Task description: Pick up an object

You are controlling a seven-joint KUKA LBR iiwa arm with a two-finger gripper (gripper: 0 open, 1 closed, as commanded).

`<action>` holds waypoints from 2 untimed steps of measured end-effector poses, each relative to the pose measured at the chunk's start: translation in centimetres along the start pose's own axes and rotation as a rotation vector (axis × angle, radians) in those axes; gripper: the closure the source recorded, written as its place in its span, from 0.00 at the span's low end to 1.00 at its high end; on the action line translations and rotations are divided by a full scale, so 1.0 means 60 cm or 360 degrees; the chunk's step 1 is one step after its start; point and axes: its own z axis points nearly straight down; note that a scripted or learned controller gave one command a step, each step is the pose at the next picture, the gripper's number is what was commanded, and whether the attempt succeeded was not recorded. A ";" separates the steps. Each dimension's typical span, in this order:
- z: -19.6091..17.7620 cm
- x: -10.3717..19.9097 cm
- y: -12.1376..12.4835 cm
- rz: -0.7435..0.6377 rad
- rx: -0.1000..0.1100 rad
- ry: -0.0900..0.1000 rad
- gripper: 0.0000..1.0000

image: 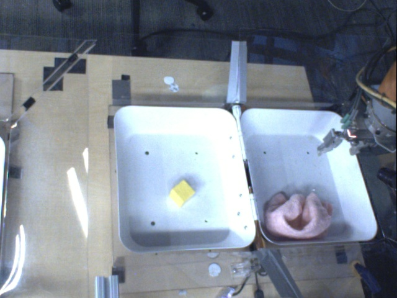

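One yellow block turned cornerwise; pink cloth lengthwise left-right

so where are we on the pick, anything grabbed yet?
Nothing looks done: the yellow block lies in the left bin, and the pink cloth lies in the right bin. In hand: the gripper sits at the right bin's upper right edge, apart from both, nothing visible between its fingers. Left: descend on an object, grasp and lift.
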 end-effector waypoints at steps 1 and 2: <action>0.163 0.046 -0.045 -0.0294 -0.0017 -0.0005 0.00; 0.162 0.136 -0.044 -0.0194 -0.0019 -0.0003 0.00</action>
